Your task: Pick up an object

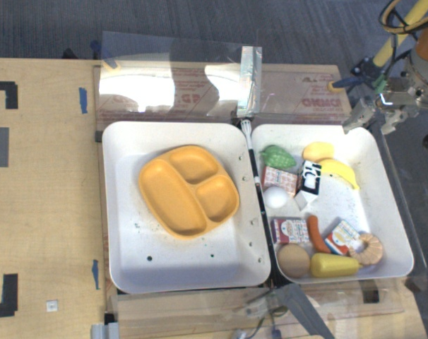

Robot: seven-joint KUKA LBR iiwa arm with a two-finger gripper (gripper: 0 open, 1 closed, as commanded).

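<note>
Two white bins sit side by side on the bench. The left bin [129, 253] holds one thing: a yellow-orange plastic tray [188, 189] with three dips in it. The tray looks smooth and has round corners. It lies a bit tilted, near the middle of the bin.

The right bin [394, 217] is full of little toy foods. At the top are a green leafy lump [278, 155] and a yellow lemon [318, 151]. A banana [339, 172] curves just below the lemon. A small black and white box [311, 177] leans between the banana and a pink packet [280, 180]. Under the packet sits a round white ball [275, 198]. Lower down there is a second pink packet [290, 229], and a red sausage [316, 234] lies just beside it. A tan, egg-shaped potato [294, 260] rests in the bottom corner, touching a smooth yellow block [333, 264]. A bright snack box [344, 237] and a round bumpy cookie [370, 249] sit by the right wall.

The gripper [375, 115] hangs over the top right corner of the right bin, above the rim. It is not gripping anything. I cannot tell if it is spread or pinched. All the toys are down in the bin, well apart from it.
</note>
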